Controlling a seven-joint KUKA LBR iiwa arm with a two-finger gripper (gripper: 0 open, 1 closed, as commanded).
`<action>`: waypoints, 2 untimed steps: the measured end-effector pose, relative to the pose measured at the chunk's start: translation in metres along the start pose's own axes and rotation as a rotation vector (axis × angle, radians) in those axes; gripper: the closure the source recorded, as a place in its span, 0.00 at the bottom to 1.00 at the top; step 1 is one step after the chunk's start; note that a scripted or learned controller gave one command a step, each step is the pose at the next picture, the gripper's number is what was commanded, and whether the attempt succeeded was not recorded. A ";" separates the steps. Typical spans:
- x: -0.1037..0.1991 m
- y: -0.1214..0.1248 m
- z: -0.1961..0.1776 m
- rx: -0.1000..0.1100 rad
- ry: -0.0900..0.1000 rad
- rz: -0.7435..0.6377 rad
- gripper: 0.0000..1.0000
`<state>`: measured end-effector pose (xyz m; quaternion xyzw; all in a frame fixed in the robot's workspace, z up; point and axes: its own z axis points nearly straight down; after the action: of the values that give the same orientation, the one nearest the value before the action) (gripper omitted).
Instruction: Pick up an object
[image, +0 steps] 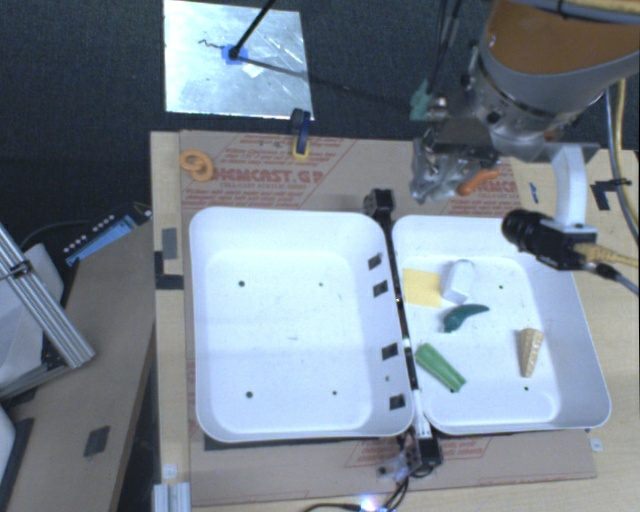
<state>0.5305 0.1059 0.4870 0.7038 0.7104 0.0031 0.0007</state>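
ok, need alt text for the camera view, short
The end effector hangs above the far edge of the right bin, an orange object at its fingers. That bin holds a yellow block, white piece, teal piece, green stick and tan cone.

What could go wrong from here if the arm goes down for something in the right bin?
The yellow block, white object and teal curved piece lie crowded together, so the gripper may catch two or knock one aside. The green bar lies close to the bin's inner wall, leaving a finger little room.

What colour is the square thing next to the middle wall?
Yellow. The square block shows best in the camera view.
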 end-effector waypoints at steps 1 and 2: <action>0.031 -0.045 -0.037 -0.001 0.000 0.001 1.00; 0.058 -0.043 -0.049 0.002 -0.001 0.004 1.00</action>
<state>0.4864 0.1636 0.5358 0.7052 0.7090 0.0020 0.0004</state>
